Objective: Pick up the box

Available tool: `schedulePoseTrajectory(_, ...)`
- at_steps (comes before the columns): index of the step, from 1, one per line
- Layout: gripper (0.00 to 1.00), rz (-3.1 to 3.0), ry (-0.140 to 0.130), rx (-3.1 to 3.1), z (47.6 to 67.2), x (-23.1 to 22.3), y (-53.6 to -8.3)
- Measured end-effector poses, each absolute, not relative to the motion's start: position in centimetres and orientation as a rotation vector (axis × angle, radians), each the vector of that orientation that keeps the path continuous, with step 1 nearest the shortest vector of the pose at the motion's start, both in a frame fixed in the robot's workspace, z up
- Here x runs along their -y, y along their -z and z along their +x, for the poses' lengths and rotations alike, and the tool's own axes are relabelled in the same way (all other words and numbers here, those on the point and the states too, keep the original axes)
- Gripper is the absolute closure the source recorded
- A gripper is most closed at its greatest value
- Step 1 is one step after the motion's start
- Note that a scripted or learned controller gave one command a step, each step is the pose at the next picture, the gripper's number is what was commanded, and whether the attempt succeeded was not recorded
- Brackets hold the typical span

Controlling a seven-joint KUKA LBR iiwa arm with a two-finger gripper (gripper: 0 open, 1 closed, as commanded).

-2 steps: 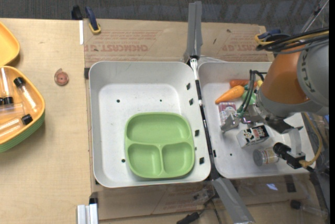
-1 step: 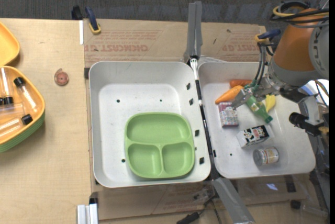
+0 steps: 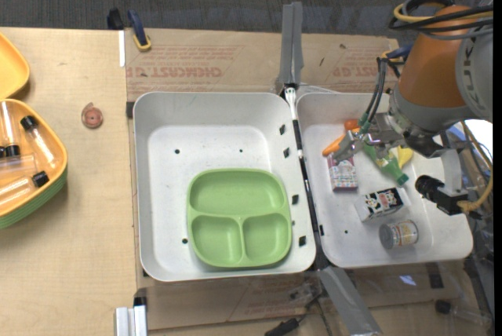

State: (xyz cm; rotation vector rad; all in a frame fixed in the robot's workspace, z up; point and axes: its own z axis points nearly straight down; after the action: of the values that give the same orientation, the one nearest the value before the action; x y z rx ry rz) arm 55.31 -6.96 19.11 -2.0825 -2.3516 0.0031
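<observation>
Overhead, the gripper point(image 3: 362, 140) hung low in the right bin point(image 3: 439, 248), close above the pink-and-white box point(image 3: 343, 172), which lay flat on the bin floor near its left wall. Whether its grip was open or closed could not be told. A black-and-white carton point(image 3: 383, 202) and a small can point(image 3: 398, 234) lay nearer the front. A green divided tray point(image 3: 238, 217) sat in the left bin point(image 3: 157, 169).
</observation>
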Motion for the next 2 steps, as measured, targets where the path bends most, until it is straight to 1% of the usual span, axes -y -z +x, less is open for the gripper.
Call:
schedulePoseTrajectory(1, 0.00, -2.074, -0.003, 2.358, 56.20, 10.32, -9.11)
schedulePoseTrajectory(2, 1.00, -2.077, -0.006, 2.355, 56.13, 10.52, -9.94)
